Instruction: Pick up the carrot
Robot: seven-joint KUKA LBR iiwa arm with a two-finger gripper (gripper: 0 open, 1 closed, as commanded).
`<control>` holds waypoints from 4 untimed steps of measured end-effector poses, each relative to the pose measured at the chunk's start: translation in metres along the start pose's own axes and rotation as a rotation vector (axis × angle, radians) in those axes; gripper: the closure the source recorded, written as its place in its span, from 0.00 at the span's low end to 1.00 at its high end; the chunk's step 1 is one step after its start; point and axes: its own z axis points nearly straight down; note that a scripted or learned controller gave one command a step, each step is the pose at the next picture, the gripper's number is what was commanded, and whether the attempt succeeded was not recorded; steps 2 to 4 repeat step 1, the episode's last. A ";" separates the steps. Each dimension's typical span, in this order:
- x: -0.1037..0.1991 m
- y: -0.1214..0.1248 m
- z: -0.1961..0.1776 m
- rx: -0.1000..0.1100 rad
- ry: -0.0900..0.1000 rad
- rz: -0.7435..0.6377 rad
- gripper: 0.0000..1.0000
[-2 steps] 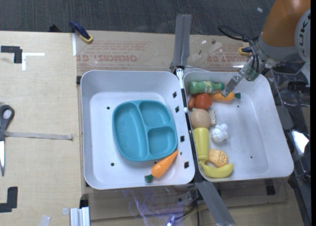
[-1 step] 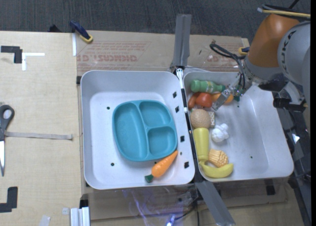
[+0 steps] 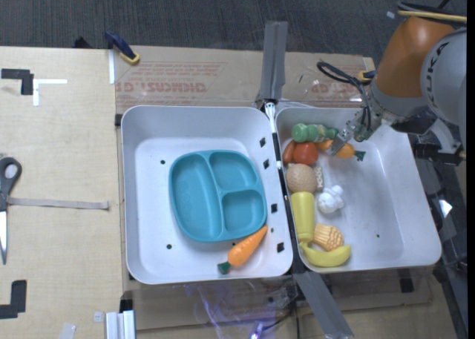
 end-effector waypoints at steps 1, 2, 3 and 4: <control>0.065 -0.002 -0.110 0.000 0.004 0.132 1.00; 0.065 -0.002 -0.110 0.000 0.004 0.132 1.00; 0.065 -0.002 -0.110 0.000 0.004 0.132 1.00; 0.065 -0.002 -0.110 0.000 0.004 0.132 1.00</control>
